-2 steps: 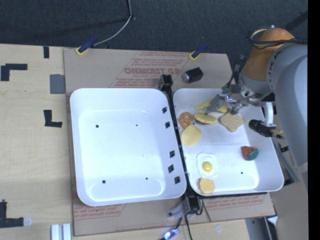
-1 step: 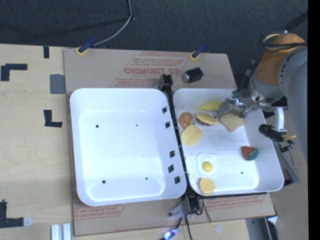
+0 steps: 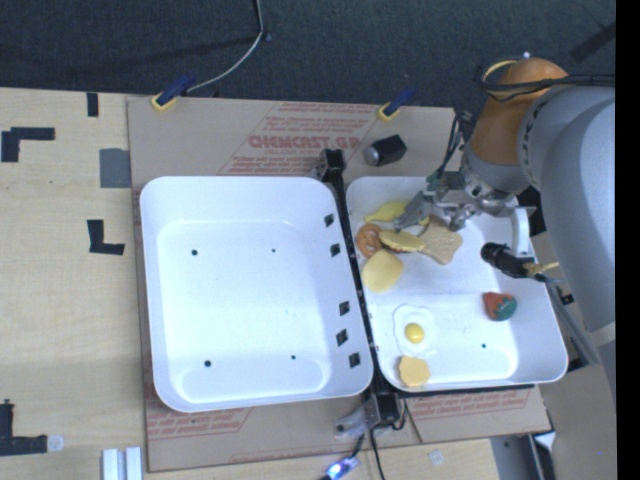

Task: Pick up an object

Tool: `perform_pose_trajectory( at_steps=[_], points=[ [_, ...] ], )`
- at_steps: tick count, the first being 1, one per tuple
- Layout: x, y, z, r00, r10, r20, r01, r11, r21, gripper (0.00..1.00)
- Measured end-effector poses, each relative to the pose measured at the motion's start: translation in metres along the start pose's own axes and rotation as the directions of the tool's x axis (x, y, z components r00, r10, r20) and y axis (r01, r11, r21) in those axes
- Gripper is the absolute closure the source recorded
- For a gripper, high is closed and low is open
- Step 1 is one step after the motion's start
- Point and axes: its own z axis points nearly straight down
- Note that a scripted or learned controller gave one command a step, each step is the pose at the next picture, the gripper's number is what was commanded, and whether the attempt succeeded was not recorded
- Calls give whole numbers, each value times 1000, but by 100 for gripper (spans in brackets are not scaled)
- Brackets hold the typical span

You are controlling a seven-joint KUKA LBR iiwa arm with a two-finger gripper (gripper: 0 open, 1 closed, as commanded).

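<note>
The arm's gripper (image 3: 432, 208) hangs low over the heap of flat yellow and tan toy food pieces (image 3: 405, 243) in the right white bin (image 3: 535, 363), apparently reaching to grasp; the next move likely calls for closing squarely on one piece.

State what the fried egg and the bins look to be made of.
Fried egg: likely moulded plastic, a toy; flat white with an even, smooth yellow dome. Bins: probably thin formed plastic, white with a slight sheen; rounded corners and a raised rim suggest moulding.
</note>
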Motion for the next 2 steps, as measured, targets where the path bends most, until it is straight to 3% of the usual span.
perform_pose_trajectory(
  at_steps=[1,2],
  points=[
    [-16,3,2,1000,1,-9,-1,1000,11,0],
    [-17,4,-9,1000,0,-4,0,1000,9,100]
  ],
)
